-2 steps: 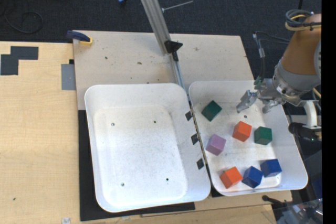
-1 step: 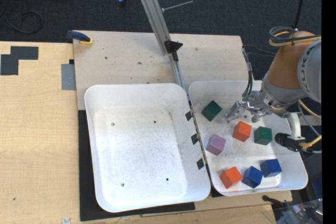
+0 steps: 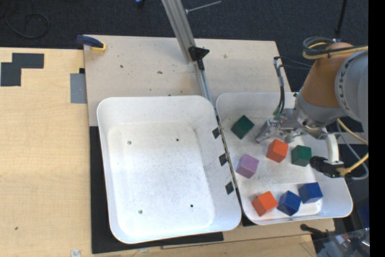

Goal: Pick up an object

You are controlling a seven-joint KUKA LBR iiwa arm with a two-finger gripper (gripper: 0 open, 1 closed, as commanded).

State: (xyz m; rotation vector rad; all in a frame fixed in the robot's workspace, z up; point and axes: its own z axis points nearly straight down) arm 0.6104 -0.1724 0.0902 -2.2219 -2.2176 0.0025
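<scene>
Gripper (image 3: 272,130) hangs low in the right bin (image 3: 337,209) just above the orange cube (image 3: 277,150), likely lining up a grab, whether clenched or released I cannot tell; green cubes (image 3: 242,127) flank it.

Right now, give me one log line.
gripper: over right bin, above orange cube | grasp: unconfirmed | left bin: untouched

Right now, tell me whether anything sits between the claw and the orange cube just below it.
Nothing visible does. The claw hangs directly above the orange cube in the right bin. The nearest neighbours, a green cube and a purple cube, lie off to either side.
</scene>
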